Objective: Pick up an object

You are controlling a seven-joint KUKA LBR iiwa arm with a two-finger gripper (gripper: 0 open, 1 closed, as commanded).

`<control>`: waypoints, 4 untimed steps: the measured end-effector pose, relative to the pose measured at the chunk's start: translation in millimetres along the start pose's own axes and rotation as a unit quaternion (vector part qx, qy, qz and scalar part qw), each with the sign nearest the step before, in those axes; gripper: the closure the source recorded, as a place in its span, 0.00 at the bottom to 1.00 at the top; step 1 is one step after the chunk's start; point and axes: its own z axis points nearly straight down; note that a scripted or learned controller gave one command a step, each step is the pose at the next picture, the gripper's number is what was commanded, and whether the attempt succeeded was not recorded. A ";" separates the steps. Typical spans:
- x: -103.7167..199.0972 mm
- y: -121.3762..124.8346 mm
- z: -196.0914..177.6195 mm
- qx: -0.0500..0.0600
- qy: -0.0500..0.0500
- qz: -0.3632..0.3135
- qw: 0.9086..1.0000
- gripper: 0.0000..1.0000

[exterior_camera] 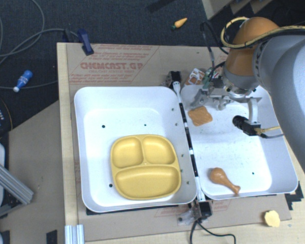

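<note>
- Arm [274, 50] reaches in over the right bin [254, 182]; gripper [213, 98] sits low at the bin's far left corner.
- Toast [200, 116], a tan flat piece, lies just beside and below the gripper, near the divider between bins. I can't confirm contact from this angle.
- State of the fingers: I cannot tell. The wrist hardware covers them, and I see nothing clearly held between them.
- Drumstick [222, 179] lies at the near edge of the same bin, well apart from the gripper.
- Left bin [91, 111] holds a yellow tray [145, 165] with three compartments, untouched by the arm.
- Step, my reading: approach or descent on the toast, grasp not yet made.
- Next move calls for centring over the toast, a straight drop, then closing across its narrow side. It is thin and flat, so I expect the fingers could skid over it or pin it against the bin wall.
</note>
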 end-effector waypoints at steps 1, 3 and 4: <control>-1.6 -0.1 -0.2 0.000 0.000 0.000 1.000 0.00; -5.2 -3.5 -0.3 0.001 0.000 0.000 1.000 0.00; -1.8 -0.1 0.0 0.000 0.000 0.000 1.000 0.00</control>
